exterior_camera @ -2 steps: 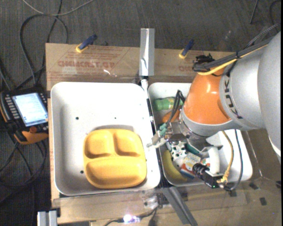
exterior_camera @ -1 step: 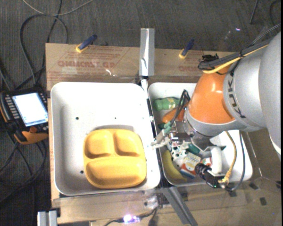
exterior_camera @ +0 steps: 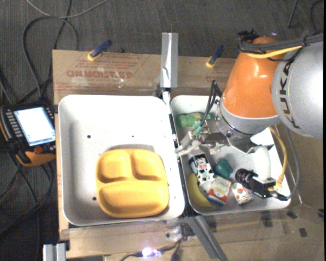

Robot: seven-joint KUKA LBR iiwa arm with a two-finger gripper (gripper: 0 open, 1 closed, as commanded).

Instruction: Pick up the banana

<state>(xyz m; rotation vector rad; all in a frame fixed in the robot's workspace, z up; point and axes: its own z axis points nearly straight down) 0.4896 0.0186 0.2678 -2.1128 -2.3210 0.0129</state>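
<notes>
The banana (exterior_camera: 196,192) lies along the near left wall of the right bin (exterior_camera: 180,125), yellow and curved, partly covered by a small carton. My gripper (exterior_camera: 194,141) hangs over the left middle of that bin, a little beyond the banana and above a black-and-white spotted item (exterior_camera: 203,168). The big orange and grey wrist hides much of the bin's right side. Nothing is seen in the gripper's grasp.
A yellow divided tray (exterior_camera: 132,182) lies in the left bin (exterior_camera: 76,145). The right bin also holds a green item (exterior_camera: 189,119) at the far end, a teal piece (exterior_camera: 224,168), and two small red-and-white cartons (exterior_camera: 220,190) (exterior_camera: 240,193) crowded against the banana.
</notes>
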